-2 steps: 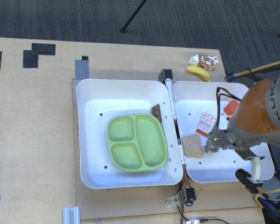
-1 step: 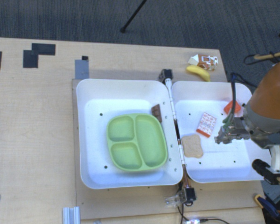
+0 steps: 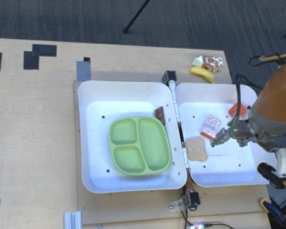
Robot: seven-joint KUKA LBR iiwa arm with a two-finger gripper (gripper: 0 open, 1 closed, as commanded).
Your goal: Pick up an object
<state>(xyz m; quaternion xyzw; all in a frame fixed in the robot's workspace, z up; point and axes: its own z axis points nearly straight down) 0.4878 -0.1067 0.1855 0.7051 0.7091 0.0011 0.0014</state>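
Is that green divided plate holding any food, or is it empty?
Empty. The green plate lies flat in the left bin, and all three of its compartments show only bare green.

There were two shallow white plastic bins [image 3: 93, 128], one green plate with three parts [image 3: 139, 146], one round tan slice of bread [image 3: 197, 150], one small red-and-white packet [image 3: 211, 126], and one yellow banana [image 3: 202, 74].
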